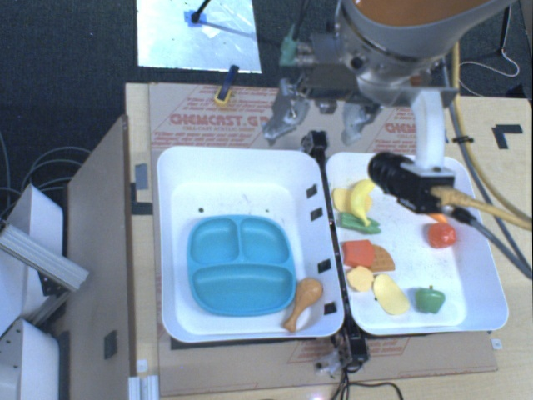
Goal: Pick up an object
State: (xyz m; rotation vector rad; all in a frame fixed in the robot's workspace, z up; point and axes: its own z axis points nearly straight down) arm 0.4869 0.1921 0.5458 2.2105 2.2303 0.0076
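**Gripper high at frame top, nothing in it**

Camera view: the arm [416,7] fills the upper right of the frame, and its gripper [321,123] sits upper centre, above the far end of the divider between the two bins. Fingers are spread apart with nothing between them — one fingertip [279,123] over the left bin's far rim, the other nearer the right bin.

Left bin [179,173], centre-left: a blue divided plate [241,265] lying flat, and a tan toy drumstick [301,302] just beside the plate's lower-right corner.

Right bin [487,294], centre-right: a yellow banana [361,197] at the upper left, with a green piece [358,221] touching below it. Further down — a red-orange slab [366,254], a pale yellow piece [390,294], and a green pepper [430,299]. A red tomato [441,235] sits apart toward the right. A black camera-like unit [404,182] on a white post overhangs the bin's top.
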